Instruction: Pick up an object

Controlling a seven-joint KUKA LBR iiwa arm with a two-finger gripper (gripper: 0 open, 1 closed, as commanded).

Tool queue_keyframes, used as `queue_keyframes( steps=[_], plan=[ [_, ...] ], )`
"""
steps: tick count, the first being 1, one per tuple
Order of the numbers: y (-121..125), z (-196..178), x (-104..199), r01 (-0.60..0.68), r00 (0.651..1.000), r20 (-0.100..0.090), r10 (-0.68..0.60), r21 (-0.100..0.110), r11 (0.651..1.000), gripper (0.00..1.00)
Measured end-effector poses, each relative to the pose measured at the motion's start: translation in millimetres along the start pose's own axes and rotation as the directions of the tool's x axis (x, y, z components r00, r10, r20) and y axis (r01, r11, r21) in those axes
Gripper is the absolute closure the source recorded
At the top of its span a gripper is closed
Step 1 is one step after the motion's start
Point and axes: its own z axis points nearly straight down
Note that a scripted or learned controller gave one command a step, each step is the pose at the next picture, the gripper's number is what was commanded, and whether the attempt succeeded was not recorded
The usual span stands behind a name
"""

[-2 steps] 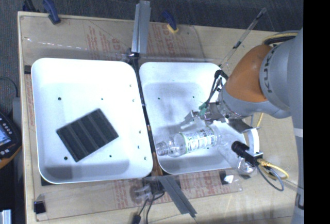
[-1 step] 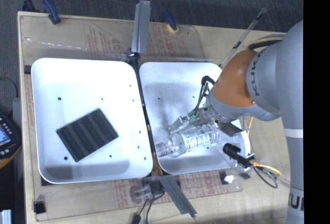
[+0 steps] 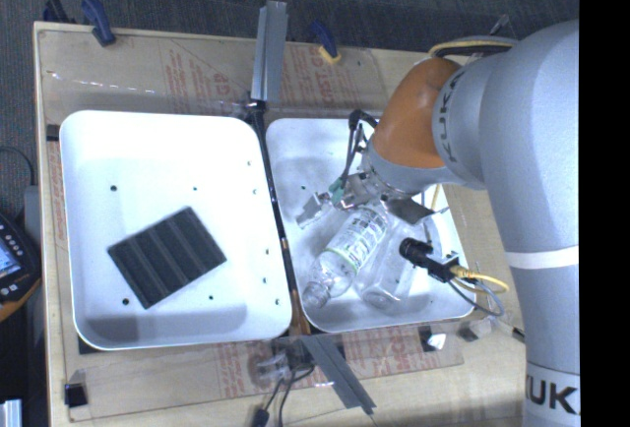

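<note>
The arm [image 3: 512, 120] reaches in from the right and bends down over the right bin [image 3: 285, 145], so the claw [image 3: 346, 194] hangs low at that bin's middle, just above the neck end of a clear bottle [image 3: 346, 253]. That is a sensible spot for a pick: the bottle lies on its side, slanting from near the claw toward the bin's near left corner, and it is the nearest thing to grab. Whether the claw is apart, together or clamped on anything I cannot tell; the wrist and small metal parts crowd the spot, and nothing plainly sits in its grip.

Beside the bottle, toward the near right, lies what looks like a second clear piece [image 3: 386, 285], perhaps a cup or another bottle; it is too transparent to name for sure. A black cable plug [image 3: 421, 256] from the arm hangs over the right bin's right side.

The left bin [image 3: 148, 140] holds one dark ribbed slab [image 3: 166, 256], lying flat and askew, well apart from the claw.

Count: two bins on the worktop [image 3: 148, 61], one slab, one sure bottle, one doubtful clear piece, and three blue clamps [image 3: 98, 20] along the far edge, seemingly pinning the board down.
</note>
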Motion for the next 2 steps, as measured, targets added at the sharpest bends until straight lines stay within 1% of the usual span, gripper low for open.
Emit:
queue_keyframes(
  steps=[1, 2],
  plan=[
    [-27.5, -52.1, -58.9, -0.050, 0.999, 0.000, 0.050, 0.000, 0.999, 0.00],
    [-11.3, -25.7, -21.6, 0.067, 0.997, 0.036, -0.066, -0.046, 0.997, 0.00]
  ],
)
